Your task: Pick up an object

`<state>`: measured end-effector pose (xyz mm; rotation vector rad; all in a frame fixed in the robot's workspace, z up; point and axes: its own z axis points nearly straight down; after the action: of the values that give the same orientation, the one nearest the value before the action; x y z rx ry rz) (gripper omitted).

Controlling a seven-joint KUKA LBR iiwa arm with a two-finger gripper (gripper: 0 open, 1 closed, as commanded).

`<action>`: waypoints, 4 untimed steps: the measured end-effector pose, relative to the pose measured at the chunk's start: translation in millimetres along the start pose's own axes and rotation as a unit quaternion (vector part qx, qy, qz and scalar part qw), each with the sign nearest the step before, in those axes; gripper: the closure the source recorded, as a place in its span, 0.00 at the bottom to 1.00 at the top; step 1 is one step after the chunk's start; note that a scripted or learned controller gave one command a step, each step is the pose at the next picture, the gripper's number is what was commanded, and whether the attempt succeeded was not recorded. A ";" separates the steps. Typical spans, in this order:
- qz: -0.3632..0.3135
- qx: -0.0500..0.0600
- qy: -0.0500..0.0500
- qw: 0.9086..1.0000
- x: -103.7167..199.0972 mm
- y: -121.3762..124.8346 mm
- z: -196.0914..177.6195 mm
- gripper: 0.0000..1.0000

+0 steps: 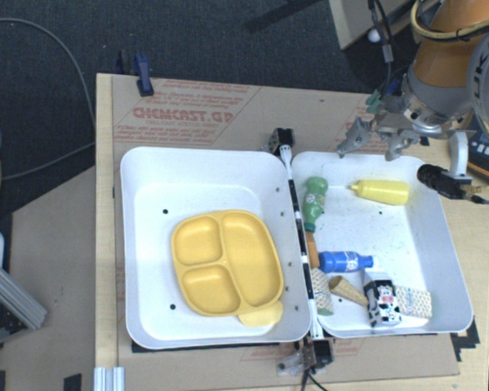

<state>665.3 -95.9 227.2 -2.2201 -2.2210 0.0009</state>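
— Mustard bottle (380, 190): where is it found?
— At twelve o'clock in the right bin (446, 250), lying flat, untouched.
— And the gripper (378, 139)?
— It is seen just above that bin's far rim, at eleven o'clock from the bottle, fingers spread, nothing held.
— What is left?
— Everything: nothing has been grasped or lifted yet.

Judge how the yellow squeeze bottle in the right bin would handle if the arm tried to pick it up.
The yellow squeeze bottle lies on its side on the right bin floor, so its rounded body would probably roll if nudged. It looks like smooth plastic, likely light and a bit slippery. It lies apart from the green bottle, so approach seems unobstructed.
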 end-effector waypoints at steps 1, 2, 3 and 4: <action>0.001 -0.002 -0.001 1.000 -69.8 1.2 18.1 0.00; -0.001 -0.007 -0.002 1.000 -72.2 5.2 118.4 0.00; 0.000 -0.002 -0.001 1.000 -128.6 -0.8 24.7 0.00; 0.000 0.000 0.000 1.000 -94.9 1.1 117.0 0.00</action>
<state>666.4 -190.7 110.2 -2.2189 -2.2218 0.0011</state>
